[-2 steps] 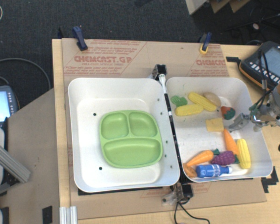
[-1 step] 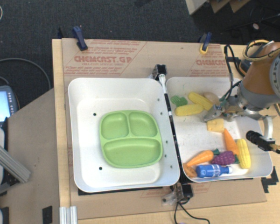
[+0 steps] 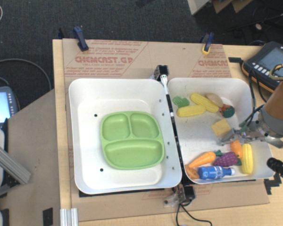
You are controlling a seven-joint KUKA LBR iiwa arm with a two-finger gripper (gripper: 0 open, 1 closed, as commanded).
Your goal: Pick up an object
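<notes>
End effector (image 3: 236,136) low in right bin (image 3: 181,86), reaching in from right edge, tip just beside tan block (image 3: 221,126) and just above orange piece (image 3: 236,148). Open or closed: can't tell, tip too small and dark against clutter. Nothing visibly gripped.

Likely target, as a guess: tan block, lying just left and slightly up-frame of tip, squarish, no clear long axis. Alt: yellow corn (image 3: 246,157) just below tip, long axis running near-far in frame, touching purple grapes (image 3: 226,159) on its left. Carrot (image 3: 202,159) and blue bottle (image 3: 215,173) farther down-left, both lying roughly left-right along bin's near wall.

Far half of bin: two yellow pieces (image 3: 198,105) angled across each other, green piece (image 3: 181,101) to their left, reddish-green bit (image 3: 227,110) to right. All well apart from tip.

Left bin (image 3: 80,126) holds green divided tray (image 3: 131,140), centred. Both bins on cardboard-covered tabletop (image 3: 132,55), clamps at far edge.

Room: tight near tip. Crowded near corner, so risk of nudging neighbours; block has more clear floor around.
</notes>
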